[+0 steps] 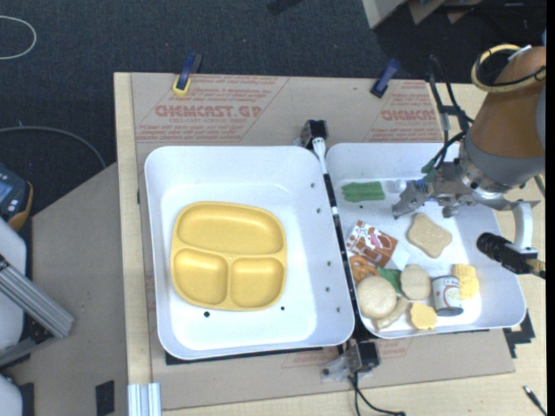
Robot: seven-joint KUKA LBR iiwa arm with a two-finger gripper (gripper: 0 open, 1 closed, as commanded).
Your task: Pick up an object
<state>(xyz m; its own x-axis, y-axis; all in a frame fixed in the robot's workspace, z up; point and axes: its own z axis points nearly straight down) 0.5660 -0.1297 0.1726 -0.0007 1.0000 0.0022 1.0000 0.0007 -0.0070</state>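
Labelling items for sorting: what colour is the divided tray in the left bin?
Yellow; the tray shows plainly in the camera view, in the left bin.

Toy foods crowded my right bin (507,306): green piece (363,191), tan bread slice (430,235), probably a small can (447,293), all lying loose.

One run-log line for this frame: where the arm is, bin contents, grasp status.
arm: gripper over right bin, by green block and bread slice | left bin: yellow divided tray | grasp: none seen
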